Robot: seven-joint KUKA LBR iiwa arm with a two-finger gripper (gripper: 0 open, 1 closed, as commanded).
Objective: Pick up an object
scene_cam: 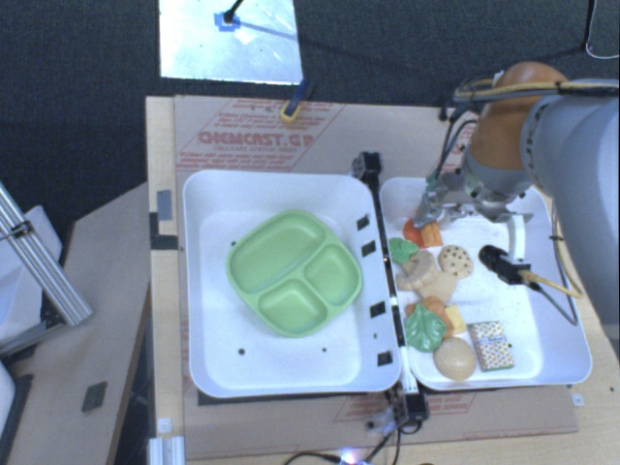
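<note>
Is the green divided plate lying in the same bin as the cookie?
No. The green divided plate lies in the left bin, while the cookie lies in the right bin.

Green divided plate (294, 273) in left bin (208, 356), cardboard sheet (257, 136), metal plate (229, 25)

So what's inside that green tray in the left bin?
Nothing visible: the green tray's three compartments look bare. It sits alone in the left bin. Whatever lies beneath the tray is covered.
</note>
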